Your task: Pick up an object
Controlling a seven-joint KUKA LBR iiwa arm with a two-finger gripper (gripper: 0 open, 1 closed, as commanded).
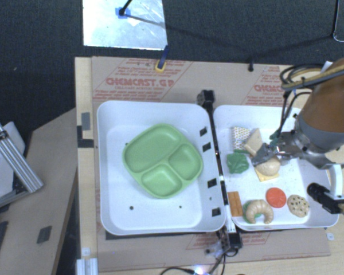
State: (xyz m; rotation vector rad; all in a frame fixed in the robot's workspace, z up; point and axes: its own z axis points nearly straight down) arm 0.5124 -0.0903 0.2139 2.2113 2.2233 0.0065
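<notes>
**A:** Where are you right now?

**B:** My pincer (268, 155) is low in the right bin (318, 219), over the cluster of toy food near its middle. The tips sit just above a pale, bun-like piece (268, 167) that lies on a yellow slice (269, 177). I cannot tell whether my fingers are apart or together; the wrist blocks them from this angle.

**A:** So which thing would you go for?

**B:** That pale bun, I judge. It lies right below me, touching the slice, with a tan wedge (253, 141) on its far left and a green leafy piece (237, 162) to its left.

**A:** How will it behave?

**B:** Probably light, hollow plastic: stiff, smooth, a little slippery. Rounded sides could squirt out of a shallow pinch, so I would close across its narrow middle, low on the body.

**A:** Anything else around?

**B:** A red disc (276, 197), a cookie (298, 205) and a croissant (258, 211) lie nearer, well clear. The left bin (112, 211) holds 1 green divided plate (163, 160).
</notes>
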